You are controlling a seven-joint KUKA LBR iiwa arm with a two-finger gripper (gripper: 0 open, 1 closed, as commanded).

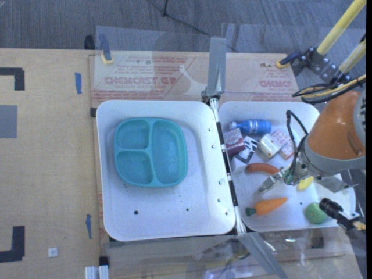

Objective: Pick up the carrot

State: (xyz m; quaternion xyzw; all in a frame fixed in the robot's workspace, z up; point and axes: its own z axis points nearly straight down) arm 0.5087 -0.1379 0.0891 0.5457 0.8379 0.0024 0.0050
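The tray (150, 152) lies in the left bin (197, 214). In the right bin (340, 110), the carrot (268, 206) lies near, the bottle (251, 126) far.

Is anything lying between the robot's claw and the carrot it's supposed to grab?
Nothing visible does. The gripper hovers in the right bin, just above the carrot in the picture, with bare white floor between them. The red pepper lies on the gripper's far side, away from the carrot.

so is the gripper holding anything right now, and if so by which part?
Nothing is held. The gripper hangs in the right bin, above the carrot and apart from it. The carrot lies on the bin floor.
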